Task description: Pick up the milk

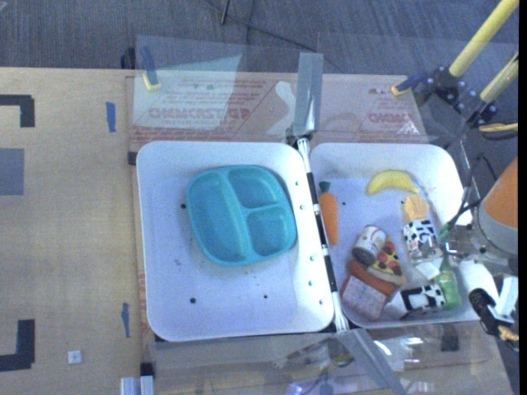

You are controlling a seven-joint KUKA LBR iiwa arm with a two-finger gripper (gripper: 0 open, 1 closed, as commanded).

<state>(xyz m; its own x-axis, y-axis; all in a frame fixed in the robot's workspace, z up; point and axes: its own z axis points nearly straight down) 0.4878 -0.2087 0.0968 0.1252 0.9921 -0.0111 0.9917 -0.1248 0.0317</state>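
Note:
The milk [418, 236] is a small white carton with black cow patches, lying in the right bin [356, 160] near its right wall. A second black-and-white patched piece [420, 298] lies near the bin's front right corner beside a green bottle [450, 290]. My gripper [451, 248] hangs low at the bin's right wall, just to the right of the milk carton and above the green bottle. The arm's orange band [504, 208] is at the right edge of the view.
The right bin also holds a banana [392, 181], a carrot [329, 216], a can [370, 243], a pizza slice [387, 260] and a reddish flat pack [363, 295]. A blue divided plate [241, 214] lies in the left bin [165, 286]. Yellow poles [486, 31] stand at the back right.

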